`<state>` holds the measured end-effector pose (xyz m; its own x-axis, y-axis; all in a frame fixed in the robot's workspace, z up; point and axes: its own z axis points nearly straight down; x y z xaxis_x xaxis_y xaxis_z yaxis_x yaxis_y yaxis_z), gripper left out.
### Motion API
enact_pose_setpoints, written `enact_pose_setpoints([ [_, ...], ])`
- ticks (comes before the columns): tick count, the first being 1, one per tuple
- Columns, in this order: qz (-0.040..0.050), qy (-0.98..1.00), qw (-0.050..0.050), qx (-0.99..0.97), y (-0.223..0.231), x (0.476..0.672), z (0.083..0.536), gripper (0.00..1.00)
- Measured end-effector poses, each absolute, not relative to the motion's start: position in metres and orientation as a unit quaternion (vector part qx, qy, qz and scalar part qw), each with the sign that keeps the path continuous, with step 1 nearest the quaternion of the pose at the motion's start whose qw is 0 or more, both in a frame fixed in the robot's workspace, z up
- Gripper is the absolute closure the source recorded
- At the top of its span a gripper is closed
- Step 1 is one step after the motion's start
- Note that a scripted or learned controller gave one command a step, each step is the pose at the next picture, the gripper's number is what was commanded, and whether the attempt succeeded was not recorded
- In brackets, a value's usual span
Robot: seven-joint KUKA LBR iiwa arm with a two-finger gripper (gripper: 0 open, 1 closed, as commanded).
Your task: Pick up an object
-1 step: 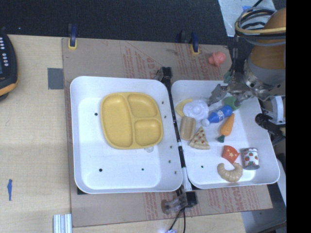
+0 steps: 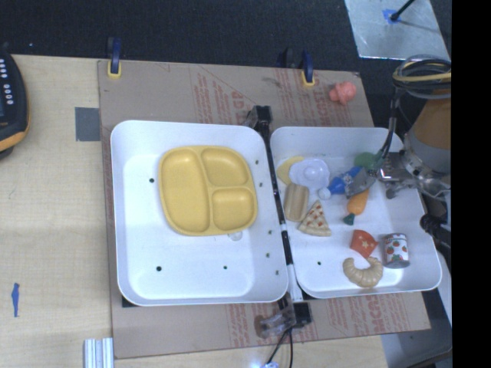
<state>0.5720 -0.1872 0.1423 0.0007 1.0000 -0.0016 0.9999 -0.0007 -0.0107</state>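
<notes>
**Gripper low over right bin's far-right side**

Pale wooden tabletop (image 2: 54, 228) under a brown cardboard sheet (image 2: 192, 90), clamped at the edge beyond the right bin (image 2: 418, 282); dark floor farther beyond. Left of the right bin, touching it, a left bin (image 2: 134, 274) holding a yellow divided plate (image 2: 207, 188). Inside the right bin, small toys: orange carrot (image 2: 357, 203), blue piece (image 2: 341, 184), pizza slice (image 2: 314, 221), little can (image 2: 396, 250). Gripper (image 2: 376, 176) just above the carrot; grip state impossible to tell, metal parts blurring together. Arm cut off right of the right bin. Pink lump (image 2: 343, 91) beyond the right bin, unclear.
</notes>
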Motion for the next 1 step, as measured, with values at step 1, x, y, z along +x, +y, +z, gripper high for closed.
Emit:
enact_pose_setpoints([
  [1, 0.0023, -0.710, 0.004, -0.705, -0.1569, 0.5798, 0.0886, 0.00],
])
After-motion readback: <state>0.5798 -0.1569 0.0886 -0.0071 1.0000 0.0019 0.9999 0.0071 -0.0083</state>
